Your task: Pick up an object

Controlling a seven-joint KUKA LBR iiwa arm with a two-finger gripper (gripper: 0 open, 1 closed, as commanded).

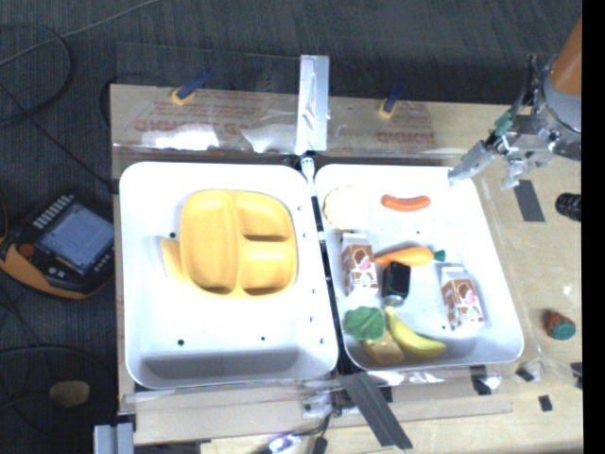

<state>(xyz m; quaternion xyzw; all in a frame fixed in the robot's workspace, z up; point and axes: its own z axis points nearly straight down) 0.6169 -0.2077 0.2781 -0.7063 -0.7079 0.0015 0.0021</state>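
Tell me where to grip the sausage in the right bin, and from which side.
Grip the sausage at its middle, coming straight down from above, fingers closing across its narrow width. It lies flat and lengthwise left to right, apart from the carrot below it, so both long sides look free.

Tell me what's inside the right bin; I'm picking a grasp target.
The right bin holds a sausage, a carrot, two small cartons, a black block, a banana and a green leafy piece. Whatever lies beneath the banana and greens is covered.
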